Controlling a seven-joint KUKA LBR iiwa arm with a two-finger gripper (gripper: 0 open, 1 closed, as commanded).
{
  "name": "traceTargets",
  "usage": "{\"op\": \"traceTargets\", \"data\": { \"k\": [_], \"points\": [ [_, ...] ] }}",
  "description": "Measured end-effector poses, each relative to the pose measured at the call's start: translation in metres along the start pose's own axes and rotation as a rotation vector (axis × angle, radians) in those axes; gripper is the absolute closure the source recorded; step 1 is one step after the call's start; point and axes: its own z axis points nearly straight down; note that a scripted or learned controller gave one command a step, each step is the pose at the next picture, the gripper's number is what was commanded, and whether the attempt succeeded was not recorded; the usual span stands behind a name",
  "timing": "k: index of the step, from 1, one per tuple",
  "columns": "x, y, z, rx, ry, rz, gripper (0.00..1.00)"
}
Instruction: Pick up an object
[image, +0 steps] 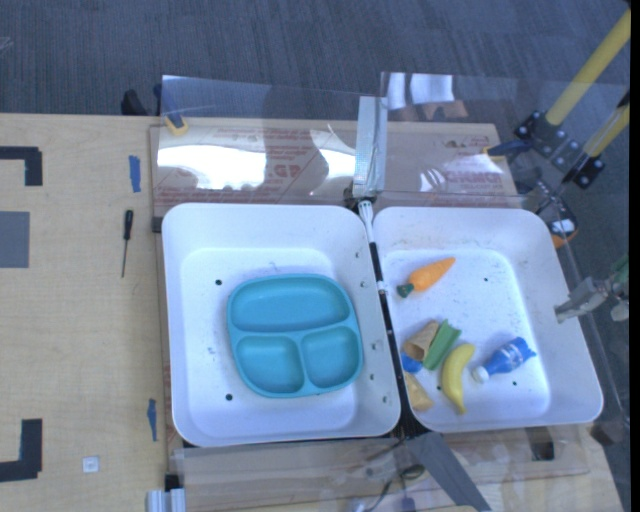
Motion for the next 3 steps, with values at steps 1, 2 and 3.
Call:
{"op": "traceTargets", "data": {
  "k": [1, 2, 3],
  "points": [
    [0.029, 0.034, 0.158, 0.013, 0.004, 0.154, 0.00],
    [0.062, 0.001, 0.170, -0.004, -0.001, 0.138, 0.00],
    [0.080, 0.001, 0.170, -0.006, -0.002, 0.033, 0.00]
  ]
}}
